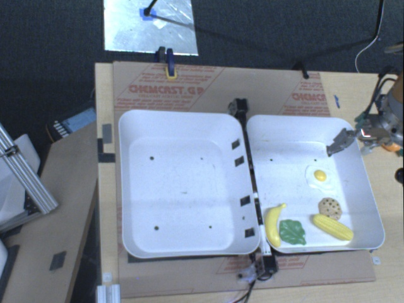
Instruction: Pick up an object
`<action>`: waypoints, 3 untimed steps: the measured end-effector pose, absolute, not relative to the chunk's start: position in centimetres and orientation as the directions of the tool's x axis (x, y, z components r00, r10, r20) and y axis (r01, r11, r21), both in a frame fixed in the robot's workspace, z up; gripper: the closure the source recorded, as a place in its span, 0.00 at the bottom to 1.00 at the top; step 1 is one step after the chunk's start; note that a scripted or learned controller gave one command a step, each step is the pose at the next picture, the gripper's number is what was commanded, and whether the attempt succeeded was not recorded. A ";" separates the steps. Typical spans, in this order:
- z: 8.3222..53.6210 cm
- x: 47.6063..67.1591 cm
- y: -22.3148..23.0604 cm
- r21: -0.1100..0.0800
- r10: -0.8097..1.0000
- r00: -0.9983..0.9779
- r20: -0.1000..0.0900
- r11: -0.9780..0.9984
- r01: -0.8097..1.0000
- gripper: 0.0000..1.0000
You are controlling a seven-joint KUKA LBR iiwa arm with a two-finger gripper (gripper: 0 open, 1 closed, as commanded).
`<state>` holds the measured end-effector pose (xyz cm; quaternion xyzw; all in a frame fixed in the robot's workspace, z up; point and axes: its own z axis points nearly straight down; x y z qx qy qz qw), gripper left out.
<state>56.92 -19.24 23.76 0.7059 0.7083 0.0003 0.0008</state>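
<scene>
Camera view records the gripper [339, 142] poised over the right bin [297, 134], finger spacing indeterminate, nothing held, while fried egg [319, 176], cookie [329, 207], corn cob [332, 227], banana [273, 225] and green leaf [292, 231] lie clustered near its front wall, awaiting selection.

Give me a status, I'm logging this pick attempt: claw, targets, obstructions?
Claw over right bin's far right corner, holding nothing. Egg, cookie, corn, banana, green piece untouched. Nothing blocking.

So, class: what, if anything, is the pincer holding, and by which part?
Nothing. The pincer hangs above the right bin, apart from the fried egg.
</scene>
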 end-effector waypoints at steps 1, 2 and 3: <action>42.2 56.1 -12.1 0.021 1.000 -0.012 -0.002 0.012 1.000 0.00; 51.6 50.8 -5.2 0.015 1.000 -0.013 0.002 0.013 1.000 0.00; 53.7 48.6 0.9 0.007 1.000 -0.012 0.002 0.012 1.000 0.00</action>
